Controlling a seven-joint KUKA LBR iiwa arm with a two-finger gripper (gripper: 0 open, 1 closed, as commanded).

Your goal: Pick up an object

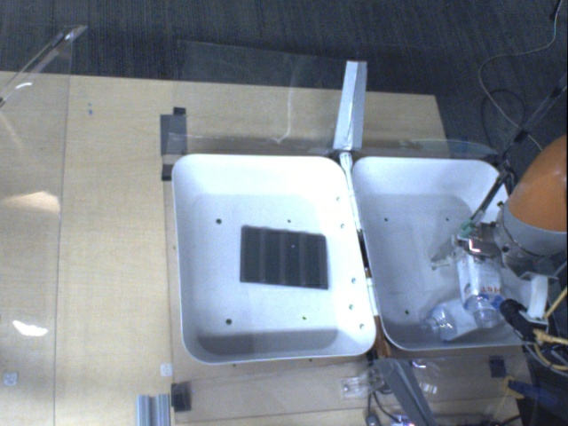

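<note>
Clear plastic bottle (466, 307) lies in right bin (399, 193) — claw (469, 245) above it, grip unreadable.

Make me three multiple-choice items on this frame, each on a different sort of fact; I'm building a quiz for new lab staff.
1. Where does the dark ribbed mat lie?
A. In the left bin
B. In the right bin
C. On the wooden bench

2. How many white bins stand on the bench?
A. One
B. Two
C. Three

3. How does the clear plastic bottle sit?
A. Upright in the left bin
B. Lying down in the right bin
C. Standing on the bench

Answers: 1 A, the mat rests flat on the left bin's floor. 2 B, two bins sit side by side. 3 B, the bottle lies on its side near the right bin's lower corner, beside the arm.
</note>
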